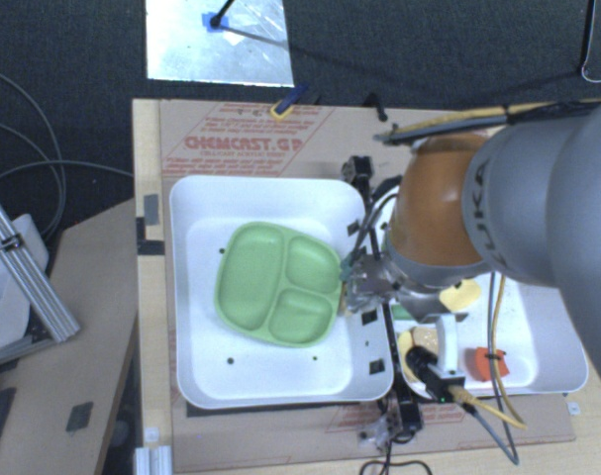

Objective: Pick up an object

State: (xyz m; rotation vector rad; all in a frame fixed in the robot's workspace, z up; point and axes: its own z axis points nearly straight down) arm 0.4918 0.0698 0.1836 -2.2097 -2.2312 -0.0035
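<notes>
One pale green plate with three compartments lies tilted in your left bin, its right edge against the bin's right wall. The gripper sits at that edge, probably touching the rim, though you cannot tell how it is set. Small yellow and orange items lie in the right bin.

Divided tray lies in left bin, toward its right wall. Right bin just beside, arm above it. Small objects in right bin, near front, partly under arm.
</notes>
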